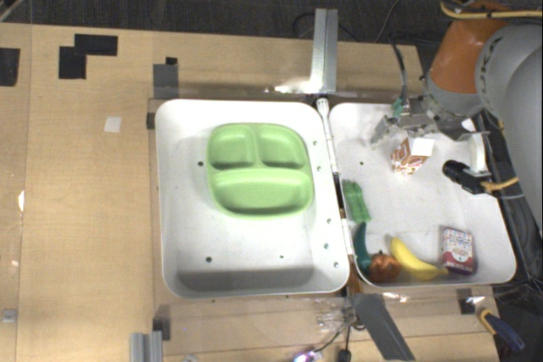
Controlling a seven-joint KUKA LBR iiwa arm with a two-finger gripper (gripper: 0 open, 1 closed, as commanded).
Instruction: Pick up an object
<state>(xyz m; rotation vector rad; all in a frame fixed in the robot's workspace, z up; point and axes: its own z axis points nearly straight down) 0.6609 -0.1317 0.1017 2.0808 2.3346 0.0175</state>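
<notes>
Where the arm [502, 68] comes in from 3 o'clock, its gripper [405, 124] sits low over the 12 o'clock part of the right bin [407, 212], near the far wall. Whether the gripper is spread or closed cannot be told from this slant, and nothing can be seen held in it.

A small red and white carton [409, 157] lies on the bin floor just at 6 o'clock of the gripper, tilted. Whether the two touch cannot be told.

Other things lie in the same bin, well apart from the carton. A green thing [354, 202] lies along the 9 o'clock wall, and a dark teal thing [361, 242] sits just at 6 o'clock of it, also against that wall. At the bin's 7 o'clock corner rests a red apple [383, 268], with a banana [414, 260] touching it on its 3 o'clock side. A small red box [458, 249] stands at the 5 o'clock corner, just beside the banana's tip.

The left bin [182, 182] holds a green plate [259, 168] with three compartments, lying flat toward the bin's 1 o'clock part. Both bins sit side by side on the pale wooden bench [76, 208].
</notes>
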